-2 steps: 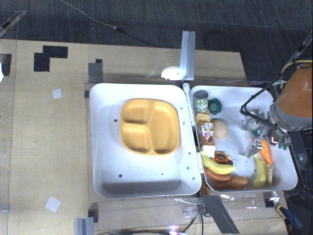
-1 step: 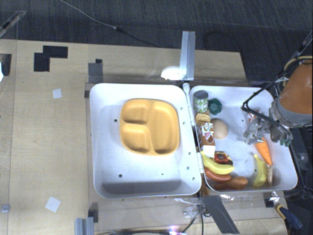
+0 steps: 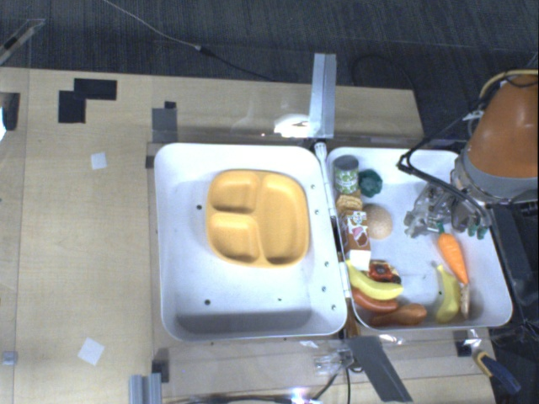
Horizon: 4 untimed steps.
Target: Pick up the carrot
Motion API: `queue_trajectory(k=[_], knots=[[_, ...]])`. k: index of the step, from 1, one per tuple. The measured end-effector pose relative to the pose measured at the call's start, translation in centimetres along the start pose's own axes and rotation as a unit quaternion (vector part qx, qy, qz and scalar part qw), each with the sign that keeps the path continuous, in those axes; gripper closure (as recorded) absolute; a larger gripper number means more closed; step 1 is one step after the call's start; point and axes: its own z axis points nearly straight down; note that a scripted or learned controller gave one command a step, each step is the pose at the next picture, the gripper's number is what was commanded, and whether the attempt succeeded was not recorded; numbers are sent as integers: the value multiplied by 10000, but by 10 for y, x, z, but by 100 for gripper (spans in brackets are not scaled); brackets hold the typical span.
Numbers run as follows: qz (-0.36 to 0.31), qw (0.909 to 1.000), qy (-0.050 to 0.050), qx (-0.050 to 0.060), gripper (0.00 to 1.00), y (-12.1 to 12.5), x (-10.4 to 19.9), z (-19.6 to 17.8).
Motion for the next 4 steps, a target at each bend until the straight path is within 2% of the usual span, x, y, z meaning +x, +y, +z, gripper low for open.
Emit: queue_trajectory(k=[1,2,3,4], knots=[[-1872,9823,52,-5,100,9,74,20],[-3179,9481,17,-3,100,3,38,69],[-4805,8770,-2,7,100,-37,21,81],[-6037,7972,4,8,100,-21,10,81]])
